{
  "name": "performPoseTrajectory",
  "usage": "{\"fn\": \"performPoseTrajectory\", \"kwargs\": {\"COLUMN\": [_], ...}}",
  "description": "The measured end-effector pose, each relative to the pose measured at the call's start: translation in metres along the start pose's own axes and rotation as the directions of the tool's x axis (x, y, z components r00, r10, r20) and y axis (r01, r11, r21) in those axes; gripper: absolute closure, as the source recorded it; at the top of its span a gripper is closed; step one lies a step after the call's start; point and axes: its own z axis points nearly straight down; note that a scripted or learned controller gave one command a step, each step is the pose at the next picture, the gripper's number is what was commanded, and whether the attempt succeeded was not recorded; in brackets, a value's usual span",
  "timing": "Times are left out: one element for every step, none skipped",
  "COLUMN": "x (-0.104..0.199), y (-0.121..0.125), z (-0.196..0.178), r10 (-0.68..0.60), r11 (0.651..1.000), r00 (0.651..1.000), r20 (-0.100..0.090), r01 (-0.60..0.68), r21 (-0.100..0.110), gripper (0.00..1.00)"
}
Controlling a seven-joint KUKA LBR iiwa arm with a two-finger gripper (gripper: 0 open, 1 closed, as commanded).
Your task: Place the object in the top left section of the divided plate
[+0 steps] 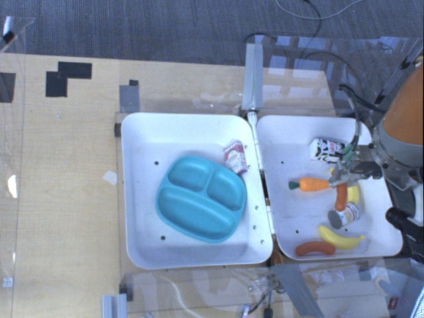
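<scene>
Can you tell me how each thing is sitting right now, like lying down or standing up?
Blue divided plate: flat in the left bin, nothing on it.
Red packet: leaning on the plate's rim.
Toy carrot: lying down in the right bin.
Banana: lying down.
Sausage: lying down.
Small can: tipped over.
Gripper: above the carrot.

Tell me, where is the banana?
The banana lies near the front of the right bin, between the can behind it and the sausage in front.
</scene>
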Motion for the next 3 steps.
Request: {"fn": "performPoseTrajectory", "kwargs": {"x": [-0.023,0.118,0.127], "y": [-0.006,0.019,0.028], "z": [-0.003,0.057,-0.006], "r10": [-0.047,0.052,-0.15], "r11": [0.999,0.999,0.989], "r00": [0.999,0.999,0.989], "r20": [0.001,-0.002,-0.002], "r01": [0.047,-0.052,0.15], "r21": [0.0,0.004,0.0], "gripper": [1.0,1.0,1.0]}}
